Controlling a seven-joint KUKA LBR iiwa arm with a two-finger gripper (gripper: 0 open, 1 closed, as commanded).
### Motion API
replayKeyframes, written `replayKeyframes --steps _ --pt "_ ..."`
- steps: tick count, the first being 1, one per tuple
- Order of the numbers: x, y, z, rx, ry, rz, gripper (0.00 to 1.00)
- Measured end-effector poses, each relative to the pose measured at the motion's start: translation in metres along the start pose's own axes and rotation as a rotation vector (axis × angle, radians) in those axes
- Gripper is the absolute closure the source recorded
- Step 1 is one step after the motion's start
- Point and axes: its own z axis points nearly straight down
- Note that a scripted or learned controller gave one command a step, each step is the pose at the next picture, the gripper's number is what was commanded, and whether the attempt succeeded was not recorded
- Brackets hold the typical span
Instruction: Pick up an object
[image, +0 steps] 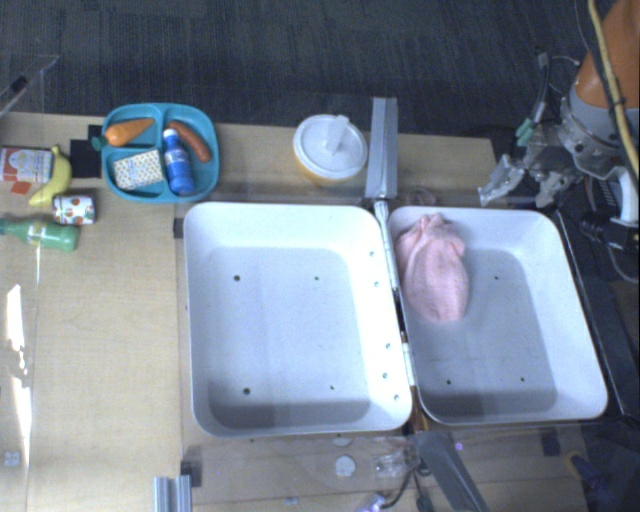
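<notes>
A pink, lumpy soft object (434, 267) lies in the right bin (560, 330), against its left wall near the back. My gripper (527, 182) hangs above the back rim of the right bin, to the right of and beyond the pink object. Its fingers are spread apart with nothing between them. The arm's grey wrist and orange band (600, 75) rise toward the upper right corner.
The left bin (290, 320) sits beside the right one, with a metal divider post (380, 150) behind their shared edge. A white lidded cup (331, 147), a blue tray of toy food (160, 152), a banana (52, 178), a can and a green bottle stand on the bench at the back left.
</notes>
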Motion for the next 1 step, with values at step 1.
replayKeyframes --steps 1 --pt "0.0489 0.0080 0.0984 0.001 0.001 -0.099 0.00"
